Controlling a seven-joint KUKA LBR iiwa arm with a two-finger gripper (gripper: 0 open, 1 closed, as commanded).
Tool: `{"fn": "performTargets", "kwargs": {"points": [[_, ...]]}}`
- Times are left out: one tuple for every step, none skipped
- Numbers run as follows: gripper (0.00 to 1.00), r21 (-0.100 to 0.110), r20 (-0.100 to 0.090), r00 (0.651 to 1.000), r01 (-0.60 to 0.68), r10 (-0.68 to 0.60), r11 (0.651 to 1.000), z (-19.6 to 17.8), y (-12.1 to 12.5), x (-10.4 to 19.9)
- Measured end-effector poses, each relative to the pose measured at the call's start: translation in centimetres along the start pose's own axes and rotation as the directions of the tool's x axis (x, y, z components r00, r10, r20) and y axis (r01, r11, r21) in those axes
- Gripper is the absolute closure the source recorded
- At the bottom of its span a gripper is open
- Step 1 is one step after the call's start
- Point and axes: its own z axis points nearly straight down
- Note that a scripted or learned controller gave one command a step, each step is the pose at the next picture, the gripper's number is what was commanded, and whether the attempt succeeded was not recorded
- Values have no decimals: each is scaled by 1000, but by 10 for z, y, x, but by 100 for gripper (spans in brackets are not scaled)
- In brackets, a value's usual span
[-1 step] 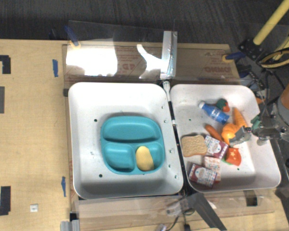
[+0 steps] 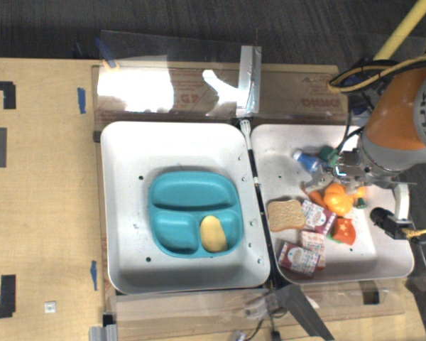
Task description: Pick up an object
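Over the right bin (image 2: 394,261), the gripper (image 2: 339,168) hangs just above an orange toy (image 2: 339,199) crowded by a bread slice (image 2: 286,214) and small cartons (image 2: 302,256); finger state cannot be told, and neighbouring clutter could likely deflect a grasp.

Right bin (image 2: 284,148) crowded w/ toys nr center, open along left wall; teal tray (image 2: 192,190) fills left bin's (image 2: 128,155) middle.

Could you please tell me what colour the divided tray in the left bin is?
Teal, seen in the camera view: the divided tray.
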Motion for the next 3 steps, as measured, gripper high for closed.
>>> {"fn": "performTargets", "kwargs": {"points": [[0,11,-5,992,126,-126,992,-18,-42,33],[0,0,-2,979,204,-204,979,43,4,-14],[100,-5,1,980,201,-201,980,32,6,-14]]}}
